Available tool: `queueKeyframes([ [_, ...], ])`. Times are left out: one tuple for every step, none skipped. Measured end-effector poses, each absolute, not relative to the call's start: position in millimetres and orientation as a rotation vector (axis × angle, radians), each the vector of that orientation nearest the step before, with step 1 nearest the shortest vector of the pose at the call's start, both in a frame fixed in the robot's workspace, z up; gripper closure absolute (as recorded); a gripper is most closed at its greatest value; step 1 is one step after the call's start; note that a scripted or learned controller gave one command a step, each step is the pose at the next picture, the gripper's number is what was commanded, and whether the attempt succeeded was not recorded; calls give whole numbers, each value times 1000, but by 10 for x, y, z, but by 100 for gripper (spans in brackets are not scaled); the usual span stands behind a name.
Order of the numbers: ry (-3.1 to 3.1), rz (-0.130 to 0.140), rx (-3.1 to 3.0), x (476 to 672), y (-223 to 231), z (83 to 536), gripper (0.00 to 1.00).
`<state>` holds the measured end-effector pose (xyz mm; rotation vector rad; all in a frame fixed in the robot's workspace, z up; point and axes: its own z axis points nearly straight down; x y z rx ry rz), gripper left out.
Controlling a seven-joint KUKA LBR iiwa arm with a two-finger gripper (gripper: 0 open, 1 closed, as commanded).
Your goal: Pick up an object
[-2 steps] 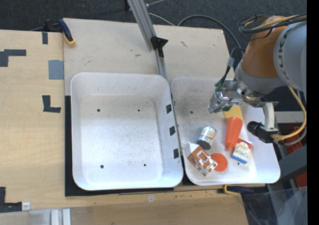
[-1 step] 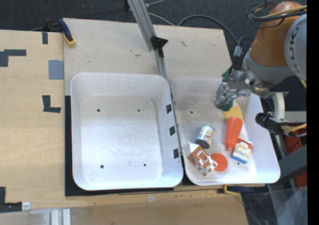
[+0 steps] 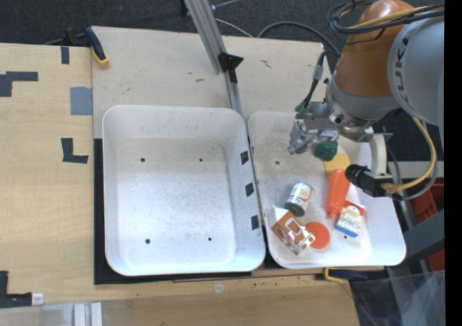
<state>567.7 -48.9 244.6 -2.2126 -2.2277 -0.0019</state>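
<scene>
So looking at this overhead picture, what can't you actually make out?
- Gripper: too small and blurred in the camera view to tell whether its fingers are open or shut.
- Green object: partly hidden behind the wrist; its shape is unclear.
- Small can: label too small to read.
- Orange-and-white packet: print blurred, and a round orange piece sits against it.

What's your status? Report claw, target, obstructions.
Claw low in right bin, nothing seen in it. Green piece beside it; can, orange bottle nearer front. Nothing blocking.
</scene>
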Motion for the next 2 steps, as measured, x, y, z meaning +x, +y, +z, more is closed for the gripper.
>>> queueKeyframes([
  [-2228, -1, -2211, 5639, 52, 2506, 100],
  [-2227, 3, -2211, 5657, 646, 2356, 100],
])
